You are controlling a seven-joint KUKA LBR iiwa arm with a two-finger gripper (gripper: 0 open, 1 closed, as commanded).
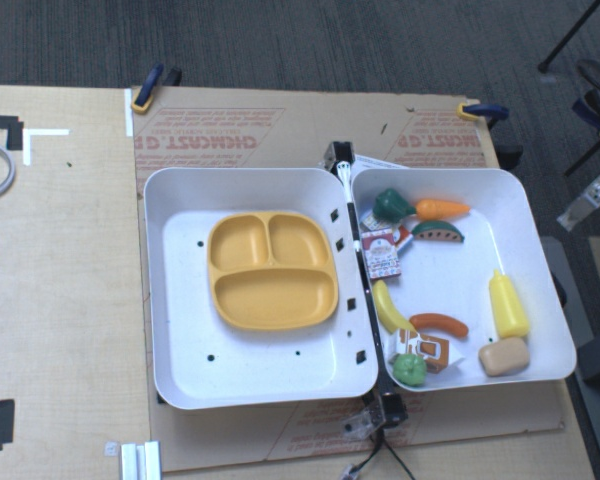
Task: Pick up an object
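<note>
You have two white bins side by side on cardboard. The left bin (161, 298) holds a yellow divided plate (273, 270), lying flat. Everything you could pick lies in the right bin (541, 258): a green toy vegetable (390, 205) touching a carrot (442, 209), a melon slice (437, 232), a small carton (381, 254), a banana (388, 308) against the left wall, a sausage (439, 324), a yellow bottle (508, 306), a tan bun (504, 356) just below the bottle, and a green ball (409, 370) near the front corner

White bins (180, 368); yellow divided plate (273, 270); orange carrot (442, 209); yellow bottle (507, 306).
</note>
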